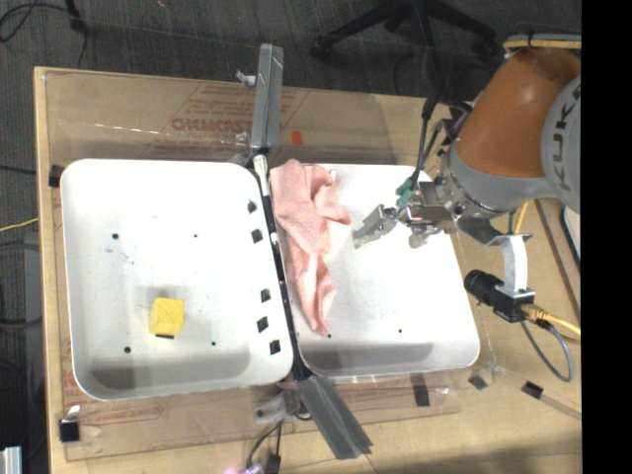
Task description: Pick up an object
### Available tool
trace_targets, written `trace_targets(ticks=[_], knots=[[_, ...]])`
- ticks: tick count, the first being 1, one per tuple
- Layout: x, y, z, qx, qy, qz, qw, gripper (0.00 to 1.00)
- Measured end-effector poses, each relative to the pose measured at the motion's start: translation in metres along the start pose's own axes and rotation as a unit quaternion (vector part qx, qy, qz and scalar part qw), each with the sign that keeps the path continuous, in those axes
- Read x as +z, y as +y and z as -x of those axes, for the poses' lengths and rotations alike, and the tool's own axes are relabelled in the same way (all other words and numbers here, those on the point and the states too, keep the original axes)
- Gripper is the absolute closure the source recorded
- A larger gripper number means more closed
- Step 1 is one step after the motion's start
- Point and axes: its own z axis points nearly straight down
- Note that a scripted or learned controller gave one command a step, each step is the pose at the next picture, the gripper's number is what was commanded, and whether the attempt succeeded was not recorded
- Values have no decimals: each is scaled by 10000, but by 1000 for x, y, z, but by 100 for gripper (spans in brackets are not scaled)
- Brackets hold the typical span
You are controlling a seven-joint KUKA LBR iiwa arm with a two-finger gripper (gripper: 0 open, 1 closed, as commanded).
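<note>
A pink cloth (307, 235) lies crumpled along the left side of the right bin (415, 349), draped against the divider between the bins. A small yellow block (167, 316) rests on the floor of the left bin (109, 191), toward its near side. My gripper (367, 227) hangs over the right bin, just to the right of the cloth and apart from it. Its grey fingers point left toward the cloth, with nothing seen between them.
A grey metal bar (266, 102) runs along the divider between the two bins and juts out at the far and near ends. The arm's orange and grey body (513, 126) looms over the right bin's far right corner.
</note>
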Motion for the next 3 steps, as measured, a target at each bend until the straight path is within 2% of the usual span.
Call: trace_targets(ticks=[1,2,3], knots=[[178,7,4,-531,4,-4,9986,0],[187,55,13,388,3,12,9992,0],[178,55,12,369,9,-5,9993,100]])
